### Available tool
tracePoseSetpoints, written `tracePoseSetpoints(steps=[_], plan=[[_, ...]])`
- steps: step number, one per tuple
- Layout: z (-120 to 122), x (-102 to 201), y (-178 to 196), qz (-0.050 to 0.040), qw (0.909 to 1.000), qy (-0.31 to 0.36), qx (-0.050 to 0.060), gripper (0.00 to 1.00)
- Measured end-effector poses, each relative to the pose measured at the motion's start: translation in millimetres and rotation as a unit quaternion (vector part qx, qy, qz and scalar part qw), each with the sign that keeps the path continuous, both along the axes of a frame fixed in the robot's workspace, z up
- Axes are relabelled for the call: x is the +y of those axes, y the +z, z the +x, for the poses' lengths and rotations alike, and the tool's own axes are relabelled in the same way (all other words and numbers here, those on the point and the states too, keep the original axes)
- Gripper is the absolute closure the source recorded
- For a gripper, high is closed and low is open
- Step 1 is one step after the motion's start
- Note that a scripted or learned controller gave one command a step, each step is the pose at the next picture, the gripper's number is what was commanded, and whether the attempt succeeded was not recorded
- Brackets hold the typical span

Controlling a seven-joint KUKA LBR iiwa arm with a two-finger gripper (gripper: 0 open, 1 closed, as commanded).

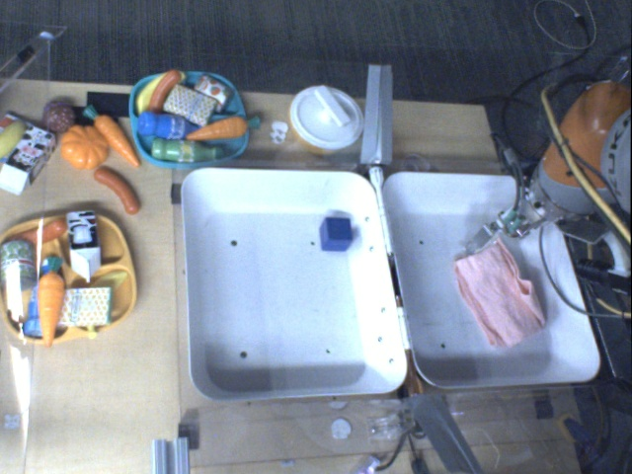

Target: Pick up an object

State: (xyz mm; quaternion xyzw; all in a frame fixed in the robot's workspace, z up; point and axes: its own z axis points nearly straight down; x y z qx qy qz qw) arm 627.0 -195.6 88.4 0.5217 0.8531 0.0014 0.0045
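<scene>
Item: pink cloth, crumpled in the right bin just below the gripper, whose finger state you cannot tell; soft, light, limp, likely to drape, so you should pinch a raised fold near its upper edge.

A blue cube sits in the left white bin; right of it, a pink cloth lies in the neighbouring bin, the gripper just above the cloth.
</scene>
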Motion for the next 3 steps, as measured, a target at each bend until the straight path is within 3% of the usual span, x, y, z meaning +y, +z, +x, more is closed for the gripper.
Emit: tracePoseSetpoints(steps=[1, 2, 3], plan=[[-39.9, 43.8, 1.0, -0.0001, 0.9975, 0.07, -0.002, 0.0], [-36.4, 44.6, 14.2, -0.0008, 0.9975, 0.07, -0.006, 1.0], [5.2, 96.6, 163.9, 0.0004, 0.9979, 0.065, 0.001, 1.0]])
